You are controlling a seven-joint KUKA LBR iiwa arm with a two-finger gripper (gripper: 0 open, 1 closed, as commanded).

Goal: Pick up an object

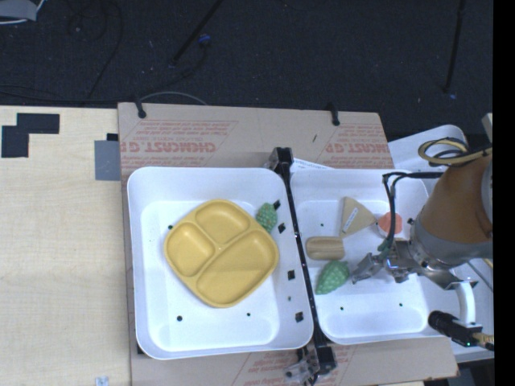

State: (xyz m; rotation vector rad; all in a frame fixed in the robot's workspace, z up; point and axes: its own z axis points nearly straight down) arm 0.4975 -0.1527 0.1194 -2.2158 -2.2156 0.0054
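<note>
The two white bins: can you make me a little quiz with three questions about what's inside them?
1. True or false: the yellow divided plate lies in the left bin.
2. Which thing lies closest to the claw?
A. the tan wedge
B. the green bumpy toy
C. the yellow divided plate
3. Fill in the gap: the small green toy by the divider sits in the ____ bin.

Key:
1. True.
2. B. The green bumpy toy sits just left of the claw in the right bin, below the tan cylinder.
3. Left, touching the plate's upper right edge.
</note>
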